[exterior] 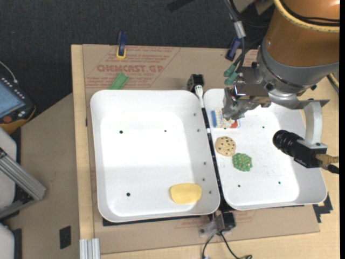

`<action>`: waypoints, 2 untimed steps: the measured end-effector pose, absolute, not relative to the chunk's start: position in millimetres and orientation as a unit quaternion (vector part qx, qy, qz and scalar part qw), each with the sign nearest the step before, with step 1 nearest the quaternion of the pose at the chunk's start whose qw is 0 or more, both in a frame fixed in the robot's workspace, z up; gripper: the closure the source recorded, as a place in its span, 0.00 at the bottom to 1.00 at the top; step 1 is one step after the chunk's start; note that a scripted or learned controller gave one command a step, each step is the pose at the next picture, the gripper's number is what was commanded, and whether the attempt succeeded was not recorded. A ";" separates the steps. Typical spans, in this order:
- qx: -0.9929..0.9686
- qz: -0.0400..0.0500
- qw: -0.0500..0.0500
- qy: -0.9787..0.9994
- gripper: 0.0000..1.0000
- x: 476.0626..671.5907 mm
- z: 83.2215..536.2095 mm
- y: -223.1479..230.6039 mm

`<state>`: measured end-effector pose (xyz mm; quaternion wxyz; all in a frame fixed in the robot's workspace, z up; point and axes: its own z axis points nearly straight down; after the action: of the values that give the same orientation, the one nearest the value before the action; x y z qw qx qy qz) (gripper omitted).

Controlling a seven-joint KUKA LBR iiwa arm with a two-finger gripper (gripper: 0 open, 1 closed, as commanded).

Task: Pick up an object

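The counter (156,63) carries two white bins side by side. The left bin (145,144), away from the fingers, holds a yellow lump (186,193) near its front edge. The right bin (269,190) lies under the arm (302,42), whose fingers (233,112) hang low over its back left corner; whether they are spread or closed cannot be told, and nothing can be seen between them. Just under and beside the fingers lies a small packet (220,120) with blue and red on it. A little in front of the fingers sits a cookie (225,145), and just beyond that a green clump (242,162).
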<state>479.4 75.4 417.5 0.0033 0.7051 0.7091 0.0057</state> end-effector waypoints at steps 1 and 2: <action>0.709 -0.004 -0.002 0.705 1.00 478.6 342.0 26.4; 0.707 0.001 0.002 0.707 1.00 480.1 356.4 29.4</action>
<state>480.1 29.4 356.4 0.0016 0.7068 0.7074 0.0010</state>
